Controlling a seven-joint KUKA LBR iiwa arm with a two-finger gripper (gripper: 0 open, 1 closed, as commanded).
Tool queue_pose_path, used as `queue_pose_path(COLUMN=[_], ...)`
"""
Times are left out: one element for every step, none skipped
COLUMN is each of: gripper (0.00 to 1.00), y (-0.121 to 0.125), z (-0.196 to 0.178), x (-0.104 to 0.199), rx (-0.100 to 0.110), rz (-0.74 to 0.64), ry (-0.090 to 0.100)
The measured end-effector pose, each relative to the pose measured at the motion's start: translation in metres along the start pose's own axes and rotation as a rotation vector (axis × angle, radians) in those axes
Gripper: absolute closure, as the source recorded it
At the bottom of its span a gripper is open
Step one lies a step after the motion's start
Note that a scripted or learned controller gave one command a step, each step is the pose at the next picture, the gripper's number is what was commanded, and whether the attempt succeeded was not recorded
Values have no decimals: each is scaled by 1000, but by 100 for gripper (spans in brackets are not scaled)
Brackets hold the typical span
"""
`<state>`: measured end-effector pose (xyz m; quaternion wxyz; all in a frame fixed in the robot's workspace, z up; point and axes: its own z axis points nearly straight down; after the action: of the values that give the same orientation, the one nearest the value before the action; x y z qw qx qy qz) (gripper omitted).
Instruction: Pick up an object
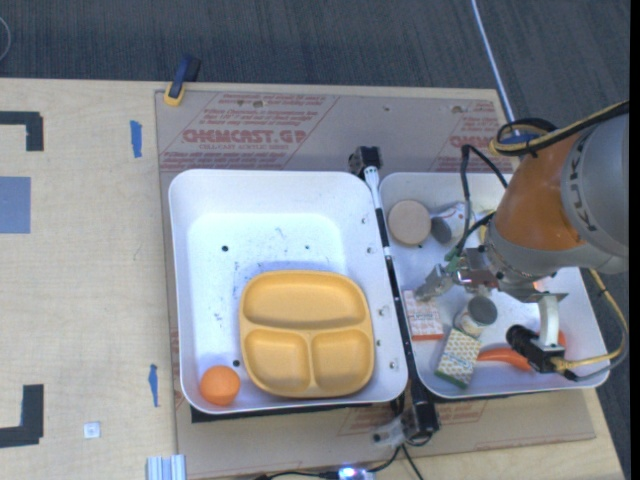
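- From the camera view above the bench, you see the arm [590, 198] reaching in from 3 o'clock, its orange band over the right bin [440, 177].
- The gripper [442, 281] sits low in that bin, at about 9 o'clock from the bin's centre. You cannot tell whether it stands wide or narrow, nor whether anything is caught in it.
- The things to pick from lie around it in the right bin:
  - A tan disc [408, 222] lies at 10 o'clock in the bin, with a dark grey round piece [443, 229] touching it at its 3 o'clock.
  - A red-and-white card [423, 321] lies flat at 8 o'clock, near the bin's wall, just at 6 o'clock from the gripper.
  - A small grey cylinder [480, 312] stands near the bin's centre, at 4 o'clock from the gripper.
  - A patterned box [458, 357] lies tilted at 7 o'clock in the bin, just at 6 o'clock from the cylinder.
  - An orange object [499, 357] lies at 6 o'clock in the bin, just at 3 o'clock from the box.
- In the left bin [270, 228], a yellow divided tray [307, 332] fills the 5 o'clock part.
- An orange ball [220, 385] rests in the 7 o'clock corner, just beside the tray.
- Both bins stand on a cardboard sheet [250, 128] with red print.
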<state>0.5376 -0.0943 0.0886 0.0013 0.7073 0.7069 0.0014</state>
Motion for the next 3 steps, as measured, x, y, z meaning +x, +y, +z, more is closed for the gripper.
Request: queue_pose_path(gripper=[0, 0, 0], y=[-13, 5, 48], z=[-1, 0, 0], x=[2, 1, -8], rx=[-13, 0, -3], rz=[1, 0, -1], ry=[-3, -1, -1])
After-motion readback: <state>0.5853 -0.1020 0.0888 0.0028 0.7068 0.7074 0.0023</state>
